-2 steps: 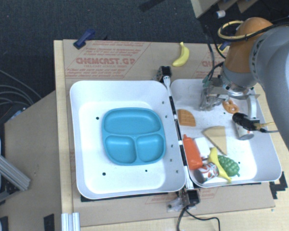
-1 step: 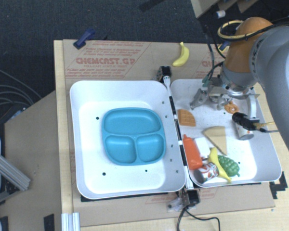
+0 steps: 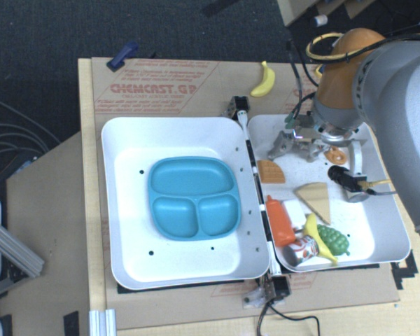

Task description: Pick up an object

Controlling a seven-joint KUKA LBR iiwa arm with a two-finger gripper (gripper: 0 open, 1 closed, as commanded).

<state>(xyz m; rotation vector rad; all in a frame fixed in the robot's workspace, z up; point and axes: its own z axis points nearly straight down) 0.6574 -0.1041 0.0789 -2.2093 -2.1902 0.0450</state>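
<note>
R bin (image 3: pixel 388 247) near end: green toy (image 3: pixel 332 239), orange block (image 3: pixel 281 222), tan wedge (image 3: pixel 316 198), brown piece (image 3: pixel 270 171), all lying loose | L bin (image 3: pixel 119 208): blue tray (image 3: pixel 194 196) | far end of R bin: gripper (image 3: pixel 299 143) low, fingers spread, nothing between them (no grasp yet) | pick not done; closing on an obj + lift left, I judge
</note>
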